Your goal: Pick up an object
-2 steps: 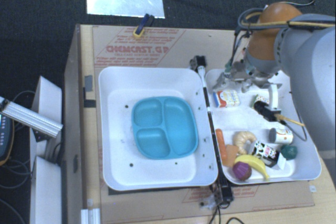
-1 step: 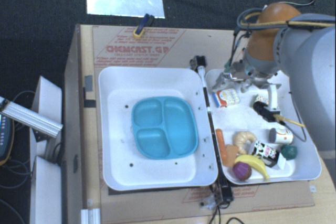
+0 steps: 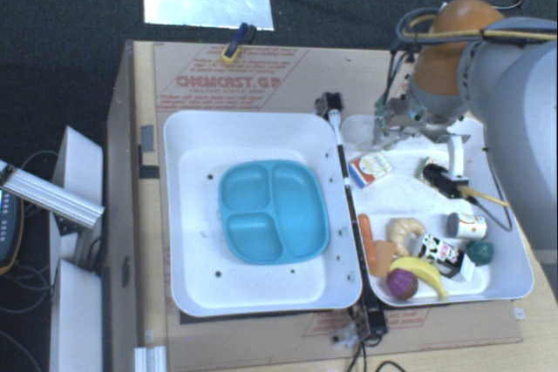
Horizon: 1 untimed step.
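Gripper (image 3: 397, 133) low over right bin's (image 3: 514, 279) far corner, near small carton (image 3: 375, 166) (finger state impossible to tell); banana (image 3: 425, 273) well apart.

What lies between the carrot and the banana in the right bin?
In the camera view, a croissant lies between the carrot and the banana.

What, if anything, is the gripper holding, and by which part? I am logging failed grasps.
It cannot be told. The gripper sits at the far end of the right white bin, with no object visible between its tips.
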Motion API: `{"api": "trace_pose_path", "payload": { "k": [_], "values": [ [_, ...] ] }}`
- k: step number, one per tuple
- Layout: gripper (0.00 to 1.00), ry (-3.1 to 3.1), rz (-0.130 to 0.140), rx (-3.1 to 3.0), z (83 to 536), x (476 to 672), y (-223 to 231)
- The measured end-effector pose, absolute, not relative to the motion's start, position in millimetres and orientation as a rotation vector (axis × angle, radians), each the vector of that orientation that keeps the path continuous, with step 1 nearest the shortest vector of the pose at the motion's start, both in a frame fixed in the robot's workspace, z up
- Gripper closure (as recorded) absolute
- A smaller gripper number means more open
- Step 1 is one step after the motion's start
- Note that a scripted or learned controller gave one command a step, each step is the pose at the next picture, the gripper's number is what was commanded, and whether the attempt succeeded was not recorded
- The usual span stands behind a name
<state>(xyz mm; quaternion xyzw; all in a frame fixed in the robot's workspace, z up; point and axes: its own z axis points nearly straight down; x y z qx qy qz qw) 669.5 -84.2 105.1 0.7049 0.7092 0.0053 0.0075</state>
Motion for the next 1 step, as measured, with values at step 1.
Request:
{"api": "trace_pose_path", "payload": {
  "k": [1],
  "values": [
    [1.00, 2.219, 0.004, 2.217, 185.1, 629.8, -113.0]
  ]
}}
